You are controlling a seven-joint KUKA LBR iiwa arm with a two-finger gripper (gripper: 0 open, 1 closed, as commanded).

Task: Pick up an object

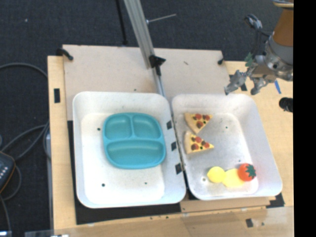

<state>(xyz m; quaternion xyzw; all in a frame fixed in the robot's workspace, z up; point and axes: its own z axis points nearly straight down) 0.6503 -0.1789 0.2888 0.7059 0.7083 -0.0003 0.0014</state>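
Note:
The right bin [264, 147] holds two toy pizza slices, one [197, 121] near the back left and one [198, 143] just in front of it. A yellow toy piece [222, 176] lies at the front, touching a red tomato-like toy [246, 172] on its right. My gripper [244, 88] hangs over the bin's back right rim, well apart from all of these. Its fingers [231, 88] are spread open with nothing between them.
A turquoise divided plate [134, 140] lies in the left bin [84, 147]. A slanted metal post [143, 31] rises behind the bins and ends between them. Cables run over the dark floor at the left.

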